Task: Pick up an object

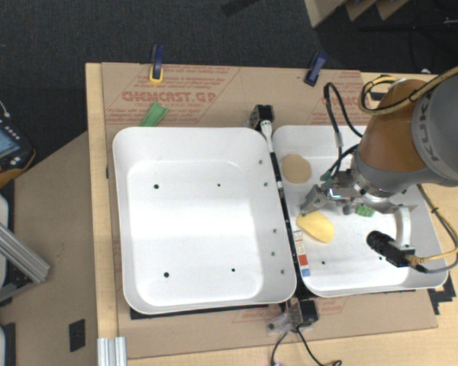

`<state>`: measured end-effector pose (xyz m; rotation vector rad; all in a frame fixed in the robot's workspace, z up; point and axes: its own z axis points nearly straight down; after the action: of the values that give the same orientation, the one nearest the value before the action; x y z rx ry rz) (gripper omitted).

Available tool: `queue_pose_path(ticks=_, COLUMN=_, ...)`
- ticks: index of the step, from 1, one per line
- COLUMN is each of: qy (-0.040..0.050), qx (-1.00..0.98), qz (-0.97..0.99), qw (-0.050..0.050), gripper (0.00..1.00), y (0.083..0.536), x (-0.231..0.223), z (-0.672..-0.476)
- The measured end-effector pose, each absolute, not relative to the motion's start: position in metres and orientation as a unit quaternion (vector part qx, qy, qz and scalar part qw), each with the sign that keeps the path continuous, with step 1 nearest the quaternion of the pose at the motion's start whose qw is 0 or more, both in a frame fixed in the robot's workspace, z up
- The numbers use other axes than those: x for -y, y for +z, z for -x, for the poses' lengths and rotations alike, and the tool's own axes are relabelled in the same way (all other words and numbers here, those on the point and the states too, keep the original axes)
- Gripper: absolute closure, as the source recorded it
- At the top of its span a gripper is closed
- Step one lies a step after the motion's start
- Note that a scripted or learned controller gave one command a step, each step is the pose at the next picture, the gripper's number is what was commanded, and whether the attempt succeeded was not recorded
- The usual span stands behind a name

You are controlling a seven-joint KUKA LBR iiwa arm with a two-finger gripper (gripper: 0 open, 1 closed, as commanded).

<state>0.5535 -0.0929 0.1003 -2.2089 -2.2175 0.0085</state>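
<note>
Right now you are looking at a pale yellow object [317, 227] lying on the floor of the right bin [343, 279], close to that bin's left wall. A tan round object [295, 168] is sitting in the same bin, up-frame of the yellow one and apart from it. A small green piece [364, 211] is showing just right of the yellow object, partly tucked under the wrist.

The gripper [330, 194] is hanging over the right bin, just above the yellow object and right of the tan one. You cannot tell from this angle whether it is apart or together, and nothing is visibly clamped in it. The grey arm [435, 132] with its orange band [385, 139] is reaching in over the bin's right side.

The left bin [130, 151] is sitting touching the right bin's left edge. Both are resting on a cardboard sheet [191, 90], with a green tag [153, 114] lying on it up-frame of the left bin.
</note>
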Motion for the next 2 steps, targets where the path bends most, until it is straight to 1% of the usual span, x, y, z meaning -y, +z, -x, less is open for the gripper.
queue_pose_path(ticks=1, qy=-0.0015, qx=0.708, qz=0.706, qw=-0.003, gripper=0.00, y=0.126, x=0.094, z=-0.604)
queue_pose_path(ticks=2, qy=-0.0038, qx=0.706, qz=0.708, qw=-0.009, gripper=0.00, y=0.250, x=0.143, z=-0.642)
